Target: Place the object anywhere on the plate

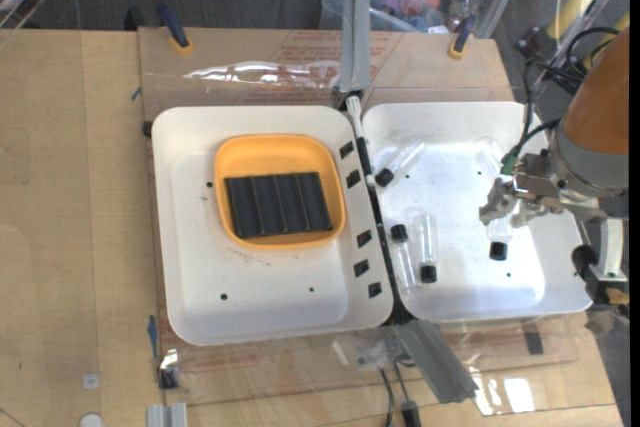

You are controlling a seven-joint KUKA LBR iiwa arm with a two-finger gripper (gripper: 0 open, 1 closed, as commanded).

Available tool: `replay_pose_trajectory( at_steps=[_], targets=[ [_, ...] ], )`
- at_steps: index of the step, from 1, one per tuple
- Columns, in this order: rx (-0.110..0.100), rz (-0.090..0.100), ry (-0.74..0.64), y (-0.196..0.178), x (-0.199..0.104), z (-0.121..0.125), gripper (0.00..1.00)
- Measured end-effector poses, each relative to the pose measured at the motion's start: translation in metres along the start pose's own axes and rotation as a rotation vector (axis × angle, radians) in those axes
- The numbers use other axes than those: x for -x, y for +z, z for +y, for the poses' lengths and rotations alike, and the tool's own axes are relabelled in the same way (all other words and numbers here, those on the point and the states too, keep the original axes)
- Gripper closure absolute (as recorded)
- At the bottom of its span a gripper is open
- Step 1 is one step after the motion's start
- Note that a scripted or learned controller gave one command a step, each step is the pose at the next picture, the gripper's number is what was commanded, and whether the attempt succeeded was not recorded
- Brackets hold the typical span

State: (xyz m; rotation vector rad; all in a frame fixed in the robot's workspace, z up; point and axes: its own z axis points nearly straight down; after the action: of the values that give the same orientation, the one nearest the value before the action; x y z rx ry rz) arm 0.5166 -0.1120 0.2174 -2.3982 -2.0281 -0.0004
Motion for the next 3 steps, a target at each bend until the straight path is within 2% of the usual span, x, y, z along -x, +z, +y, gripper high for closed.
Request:
replay_pose_trajectory(
  at_steps=[1,2,3],
  targets=[
    [0.002,-0.002,-0.186,-0.003,-0.005,0.042,1.0],
    [0.002,-0.002,-0.254,0.006,-0.031,0.078,1.0],
    [0.003,-0.002,-0.385,-0.002,-0.049,0.113,1.0]
  ],
)
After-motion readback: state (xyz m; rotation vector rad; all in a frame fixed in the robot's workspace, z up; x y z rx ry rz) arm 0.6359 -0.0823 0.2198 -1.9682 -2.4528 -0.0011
